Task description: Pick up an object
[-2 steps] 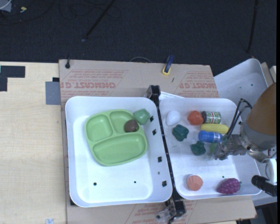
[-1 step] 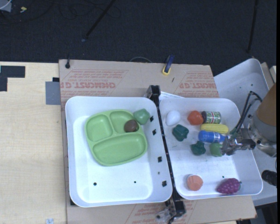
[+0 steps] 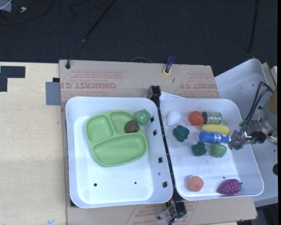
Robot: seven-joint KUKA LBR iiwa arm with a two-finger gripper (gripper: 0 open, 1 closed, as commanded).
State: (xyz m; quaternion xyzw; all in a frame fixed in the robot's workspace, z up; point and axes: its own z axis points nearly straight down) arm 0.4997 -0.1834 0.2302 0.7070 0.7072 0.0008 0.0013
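Observation:
The right bin (image 3: 246,172) holds a white egg (image 3: 173,118), a red tomato (image 3: 195,118), a small can (image 3: 212,117), a yellow corn cob (image 3: 215,129), a blue bottle (image 3: 213,138), two dark green pieces (image 3: 181,133) (image 3: 199,149), a light green pepper (image 3: 218,150), a pink piece (image 3: 195,183) and purple grapes (image 3: 229,187). My gripper (image 3: 236,142) hangs at the bin's right side, just right of the blue bottle and the green pepper. Nothing shows between its fingers.
The left bin (image 3: 84,182) carries a green divided plate (image 3: 116,138) with a brown ball (image 3: 131,126) in it and a light green piece (image 3: 142,116) at its rim. A black divider (image 3: 162,144) separates the bins. Cardboard lies under both.

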